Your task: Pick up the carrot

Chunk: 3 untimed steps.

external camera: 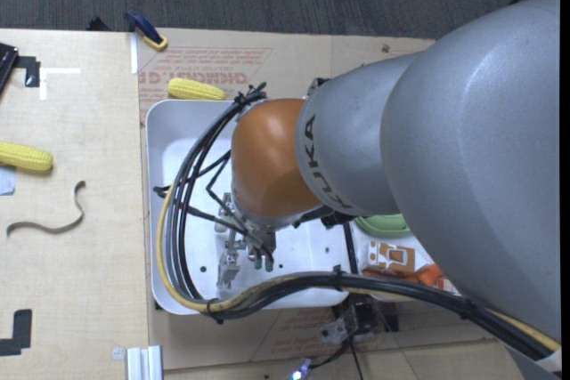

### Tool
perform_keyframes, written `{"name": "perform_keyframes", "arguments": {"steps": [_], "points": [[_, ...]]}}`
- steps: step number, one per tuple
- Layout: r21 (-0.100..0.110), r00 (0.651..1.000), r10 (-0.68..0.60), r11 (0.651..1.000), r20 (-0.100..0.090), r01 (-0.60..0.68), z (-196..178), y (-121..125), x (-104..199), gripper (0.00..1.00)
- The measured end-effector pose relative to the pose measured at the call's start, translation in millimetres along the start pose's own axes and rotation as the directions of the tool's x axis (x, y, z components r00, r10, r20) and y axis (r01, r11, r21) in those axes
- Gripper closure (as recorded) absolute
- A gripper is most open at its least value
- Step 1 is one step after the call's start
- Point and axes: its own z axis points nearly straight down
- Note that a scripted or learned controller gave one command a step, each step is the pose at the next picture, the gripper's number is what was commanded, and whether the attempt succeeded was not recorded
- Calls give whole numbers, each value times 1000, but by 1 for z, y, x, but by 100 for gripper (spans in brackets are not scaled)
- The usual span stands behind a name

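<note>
While the gripper hangs low over the left bin, jaw state indeterminate, you are mid-approach; next, locate the carrot, apparently in the right bin.

The arm is a thick, smooth, matte grey casing, rounded like a barrel, with dark "KUKA" lettering along its edge. A glossy orange band follows, dome-shaped. Black cables and a yellowish hose loop beside it. The claw is small, metallic, with dark green-tipped fingers.
</note>
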Motion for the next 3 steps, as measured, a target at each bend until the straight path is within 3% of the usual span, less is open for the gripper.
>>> {"name": "perform_keyframes", "arguments": {"steps": [1, 2, 3], "points": [[0, 992, 128, 992, 2, -128, 0, -46, -36, 0], [1, 1000, 13, 1000, 1, -13, 0, -95, -41, 0], [-2, 1000, 23, 1000, 3, -23, -1, -8, -72, 0]]}}
